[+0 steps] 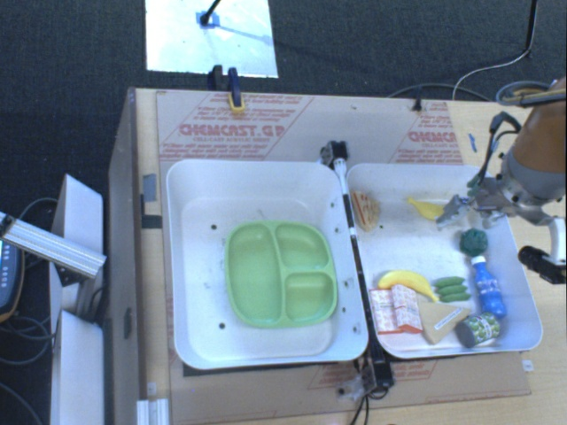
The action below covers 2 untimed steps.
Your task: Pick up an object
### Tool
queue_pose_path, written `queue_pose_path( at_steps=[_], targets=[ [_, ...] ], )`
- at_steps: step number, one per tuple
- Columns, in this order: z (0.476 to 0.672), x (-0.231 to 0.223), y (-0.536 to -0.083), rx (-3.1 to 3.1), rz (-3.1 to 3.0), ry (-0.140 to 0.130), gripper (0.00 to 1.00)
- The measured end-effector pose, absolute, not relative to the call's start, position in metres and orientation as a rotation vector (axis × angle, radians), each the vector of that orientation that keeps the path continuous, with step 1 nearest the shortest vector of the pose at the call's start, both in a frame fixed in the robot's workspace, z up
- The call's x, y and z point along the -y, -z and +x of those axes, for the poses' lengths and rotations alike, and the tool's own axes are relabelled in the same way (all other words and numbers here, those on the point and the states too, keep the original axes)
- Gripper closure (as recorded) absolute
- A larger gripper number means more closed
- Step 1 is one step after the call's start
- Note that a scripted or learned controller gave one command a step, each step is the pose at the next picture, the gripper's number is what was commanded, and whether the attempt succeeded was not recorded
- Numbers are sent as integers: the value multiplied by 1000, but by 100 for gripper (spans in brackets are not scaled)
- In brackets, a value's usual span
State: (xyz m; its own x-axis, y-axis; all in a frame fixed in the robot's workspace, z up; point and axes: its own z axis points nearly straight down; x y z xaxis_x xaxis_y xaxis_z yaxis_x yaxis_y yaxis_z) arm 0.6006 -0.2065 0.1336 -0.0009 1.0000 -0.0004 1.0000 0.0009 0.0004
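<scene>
The pincer [462,207] hangs low over the far part of the right bin [523,264], reaching in from the right, with nothing between its fingers; they look slightly parted, though at this size I cannot tell for certain whether it is open or closed.

Nothing has been picked up yet, so the whole grasp is left to do.

The candidates lie around it. Just beside the pincer, on its left, is a small yellow piece [426,208] — the nearest thing, seemingly almost at the fingertips. Just below it sits a dark green ball [473,241], and further below that a blue bottle [486,288]. Down and to the left lie a banana [407,281], green pea pods [450,288], a red and white packet [395,312], a tan wedge [440,323] and a green can [479,328]. Well to the left, by the bin's edge, is a striped snack [366,209].

In the left bin [190,193], well apart from the pincer, lies a green divided plate [282,274].

My judgement: the task is at its start, likely aimed at the yellow piece.
</scene>
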Motion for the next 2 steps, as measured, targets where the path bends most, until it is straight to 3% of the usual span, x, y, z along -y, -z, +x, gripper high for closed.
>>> queue_pose_path(
  at_steps=[1, 2],
  targets=[
    [571, 206, -84, -2222, 2220, 0, 0],
    [573, 207, -95, -2220, 2216, -4, 100]
  ],
)
